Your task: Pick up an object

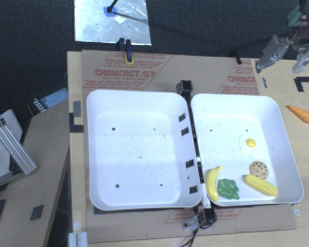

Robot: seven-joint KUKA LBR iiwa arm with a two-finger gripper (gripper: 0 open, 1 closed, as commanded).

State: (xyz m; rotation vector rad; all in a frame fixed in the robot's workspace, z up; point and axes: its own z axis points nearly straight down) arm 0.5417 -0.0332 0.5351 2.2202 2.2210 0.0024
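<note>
Yellow banana point(212, 182) in right bin point(278, 138), hand point(288, 53) well apart, above

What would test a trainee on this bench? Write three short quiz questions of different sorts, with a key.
1. True or false: the banana touches the green leaf.
2. Which lies outside the bins? A) cookie B) carrot C) corn cob
3. Fill in: the fried egg lies in the ____ bin as the camera sees it.

Key: 1 true; 2 B; 3 right. The gripper hangs beyond the bins at the upper right.
</note>
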